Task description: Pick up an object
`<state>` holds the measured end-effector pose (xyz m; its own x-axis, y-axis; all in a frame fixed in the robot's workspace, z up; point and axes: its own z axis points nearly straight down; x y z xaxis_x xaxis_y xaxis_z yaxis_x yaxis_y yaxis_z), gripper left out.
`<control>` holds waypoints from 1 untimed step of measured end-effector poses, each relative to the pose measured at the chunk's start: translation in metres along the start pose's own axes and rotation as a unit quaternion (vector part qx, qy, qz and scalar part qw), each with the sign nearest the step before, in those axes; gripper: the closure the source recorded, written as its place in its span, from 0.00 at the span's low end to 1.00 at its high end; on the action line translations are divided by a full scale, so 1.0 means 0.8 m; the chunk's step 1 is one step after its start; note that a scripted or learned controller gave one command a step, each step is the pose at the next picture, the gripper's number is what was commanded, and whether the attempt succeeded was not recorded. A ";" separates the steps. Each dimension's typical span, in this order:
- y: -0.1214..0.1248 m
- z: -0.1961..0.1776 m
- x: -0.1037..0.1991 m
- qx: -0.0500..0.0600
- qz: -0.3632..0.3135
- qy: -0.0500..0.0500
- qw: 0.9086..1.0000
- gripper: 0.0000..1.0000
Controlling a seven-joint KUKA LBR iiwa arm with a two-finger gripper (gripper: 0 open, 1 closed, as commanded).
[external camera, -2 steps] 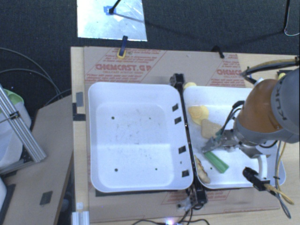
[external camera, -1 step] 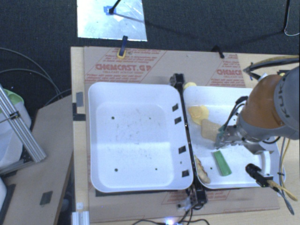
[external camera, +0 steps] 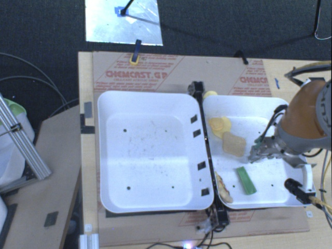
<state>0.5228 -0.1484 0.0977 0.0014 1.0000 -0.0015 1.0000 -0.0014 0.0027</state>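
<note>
Tan sponge (external camera: 234, 144) just beside jaws

Grey arm with orange band reaching in from the right, wrist angled down-left, gripper (external camera: 254, 155) low

This looks like a robot lab. A brown table (external camera: 171, 69) with red printed letters holds two white bins (external camera: 150, 149) side by side. A big grey and orange robot arm (external camera: 308, 121) reaches in. Black cables (external camera: 31, 77) run over the dark carpet floor (external camera: 41, 19), and a metal frame (external camera: 23, 144) stands nearby.
</note>
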 end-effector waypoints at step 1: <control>-0.047 -0.011 0.012 0.002 -0.001 0.001 1.000 1.00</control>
<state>0.4853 -0.1388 0.1064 -0.0005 1.0000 0.0012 1.0000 0.0005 -0.0016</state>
